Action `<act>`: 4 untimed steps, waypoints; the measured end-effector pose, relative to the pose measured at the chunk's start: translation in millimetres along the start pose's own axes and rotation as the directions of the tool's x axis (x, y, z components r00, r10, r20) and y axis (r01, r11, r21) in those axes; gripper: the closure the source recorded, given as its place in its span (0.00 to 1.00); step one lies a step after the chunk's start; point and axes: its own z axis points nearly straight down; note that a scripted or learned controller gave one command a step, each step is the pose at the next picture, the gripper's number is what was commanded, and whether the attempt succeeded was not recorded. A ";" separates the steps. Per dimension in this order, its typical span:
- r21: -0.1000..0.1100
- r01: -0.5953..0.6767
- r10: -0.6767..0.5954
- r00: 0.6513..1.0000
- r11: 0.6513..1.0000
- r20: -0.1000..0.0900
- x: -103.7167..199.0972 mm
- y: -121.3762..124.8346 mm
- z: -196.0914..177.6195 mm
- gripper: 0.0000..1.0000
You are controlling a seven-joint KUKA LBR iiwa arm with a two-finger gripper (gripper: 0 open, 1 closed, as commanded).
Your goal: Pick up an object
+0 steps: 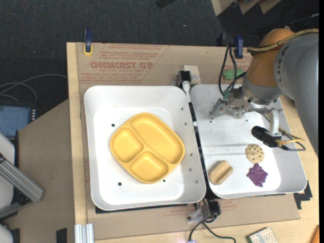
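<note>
Jaws first: from above, the wrist and the grey metalwork beneath it cover them, so I cannot tell how wide they stand, and nothing shows between them. The gripper (228, 110) hangs over the far part of the right bin (228, 138), above bare white floor, with no object under it.

Everything pickable in that bin lies toward the near side. The cookie (254, 152) is closest, near and slightly right of the gripper. The grapes (257, 174) sit just beyond the cookie, nearer the bin's near rim, close to it but apart. The roll (220, 171) lies left of the grapes, almost straight toward the near edge from the gripper and a little left of it. Its long axis runs on a slant, from near-left to far-right.

The left bin (101, 110) holds a yellow plate (147, 147), well apart from the gripper and across the divider between the bins.

My judgement is that the coming move turns on one thing: the gripper must travel toward the near side before it descends, since a drop from here meets only floor. For the roll, closing across its short width would need the jaws turned square to that slant. The cookie lies flat and looks hard to grip.
</note>
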 end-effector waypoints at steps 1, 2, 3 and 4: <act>-0.004 -0.012 0.012 1.000 1.000 0.009 -108.1 -50.2 -96.0 0.00; 0.011 -0.002 0.002 1.000 1.000 -0.006 -95.6 -90.7 4.1 0.00; 0.012 0.000 0.000 1.000 1.000 -0.006 -40.7 -140.7 0.3 0.00; 0.001 -0.001 0.001 1.000 1.000 0.002 -71.9 -95.1 -0.2 0.00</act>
